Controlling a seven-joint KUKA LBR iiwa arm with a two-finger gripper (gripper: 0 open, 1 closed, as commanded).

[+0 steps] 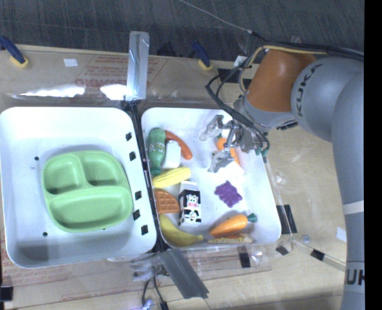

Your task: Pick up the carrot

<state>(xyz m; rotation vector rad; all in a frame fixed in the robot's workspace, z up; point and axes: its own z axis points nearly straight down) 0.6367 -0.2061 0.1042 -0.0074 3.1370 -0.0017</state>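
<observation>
The carrot [231, 224], orange with a green top, lies near the front right corner of the right bin [268, 186]. My gripper [214, 146] hovers over the back right part of that bin, well behind the carrot. Its two fingers [211, 128] stand apart, so it is open. A small orange piece [232, 152] shows between the bases of the fingers, close to the wrist; I cannot tell whether it is touched. A second orange, curved item [180, 144] lies left of the gripper beside a green vegetable [156, 144].
The right bin also holds a corn cob [171, 176], a waffle [166, 202], a small milk carton [191, 205], a banana [178, 234] and a purple grape bunch [229, 193]. A green divided plate [86, 189] sits in the left bin [16, 173].
</observation>
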